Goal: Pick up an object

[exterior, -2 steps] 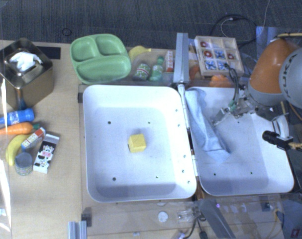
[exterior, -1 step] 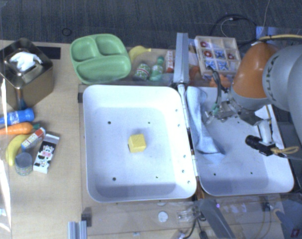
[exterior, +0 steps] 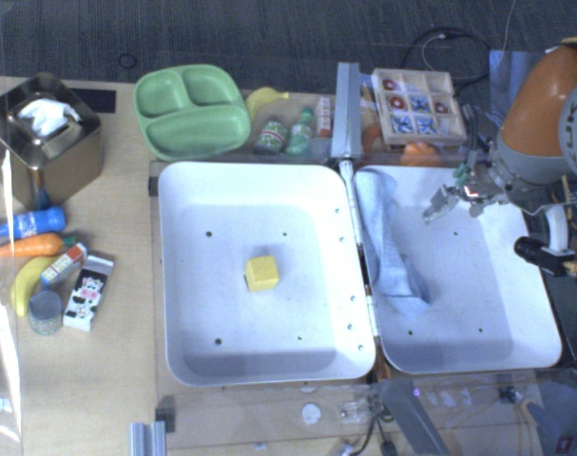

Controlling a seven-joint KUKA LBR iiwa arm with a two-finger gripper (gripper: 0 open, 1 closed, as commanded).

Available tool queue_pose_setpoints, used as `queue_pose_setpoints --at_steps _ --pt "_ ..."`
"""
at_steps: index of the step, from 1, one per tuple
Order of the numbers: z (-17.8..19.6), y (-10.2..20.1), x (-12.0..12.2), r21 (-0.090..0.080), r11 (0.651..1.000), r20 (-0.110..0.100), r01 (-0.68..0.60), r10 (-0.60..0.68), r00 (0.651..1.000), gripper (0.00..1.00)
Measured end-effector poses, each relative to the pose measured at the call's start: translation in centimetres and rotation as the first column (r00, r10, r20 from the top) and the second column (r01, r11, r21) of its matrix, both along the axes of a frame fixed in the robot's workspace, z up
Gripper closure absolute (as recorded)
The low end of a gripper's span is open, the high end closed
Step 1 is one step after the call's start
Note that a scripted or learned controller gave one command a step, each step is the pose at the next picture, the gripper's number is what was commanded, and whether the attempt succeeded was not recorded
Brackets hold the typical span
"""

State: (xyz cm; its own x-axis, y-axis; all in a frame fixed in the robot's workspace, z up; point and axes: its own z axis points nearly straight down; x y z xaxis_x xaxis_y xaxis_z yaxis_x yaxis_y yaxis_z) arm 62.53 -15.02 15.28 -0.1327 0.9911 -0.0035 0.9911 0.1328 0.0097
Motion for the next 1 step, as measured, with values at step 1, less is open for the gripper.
queue_pose_setpoints --at_steps 1 --pt "-6.33 4.14 -2.57 0.004 0.980 0.003 0.200 -0.200 0.980 0.00"
